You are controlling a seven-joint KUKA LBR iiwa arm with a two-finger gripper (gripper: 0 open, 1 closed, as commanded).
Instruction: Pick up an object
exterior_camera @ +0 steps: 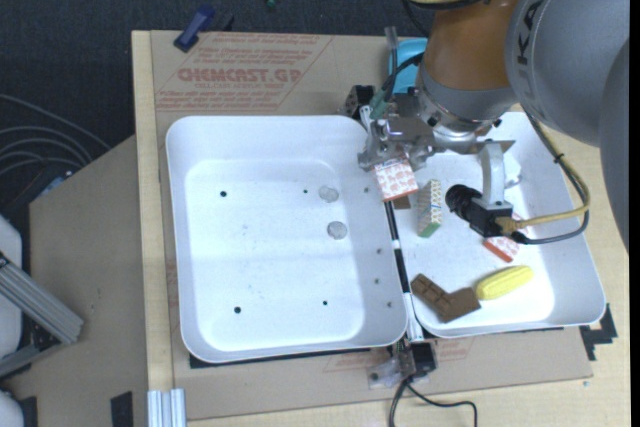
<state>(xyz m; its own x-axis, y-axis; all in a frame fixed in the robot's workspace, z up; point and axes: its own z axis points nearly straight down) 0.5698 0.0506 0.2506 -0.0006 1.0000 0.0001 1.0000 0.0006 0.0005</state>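
jaws hang over the wall where the two bins meet, toward its far end, and i cannot tell from this slant whether they are open or closed, because the arm (480, 25) above hides them. going left to right: the left bin (270, 275) holds just two small grey discs (329, 194), near each other at its middle right, with plenty of bare floor around them. then comes the shared wall, and right under the jaws sits a red-and-white checked piece (396, 180). whether it is gripped or merely lying against the rim i cannot say. so i judge the pick unproven — nothing shows lifted clear, and the lift is left to do. just beside it in the right bin (565, 265) lies a pale dotted block (432, 205). a brown l-shaped piece (443, 297) lies by the near wall, a yellow piece (503, 282) just beside it, and a small orange-and-white scrap (503, 247) beyond that. room is tight at the wall — the rim and the dotted block crowd the checked piece, so straight up looks to me the freest way out.
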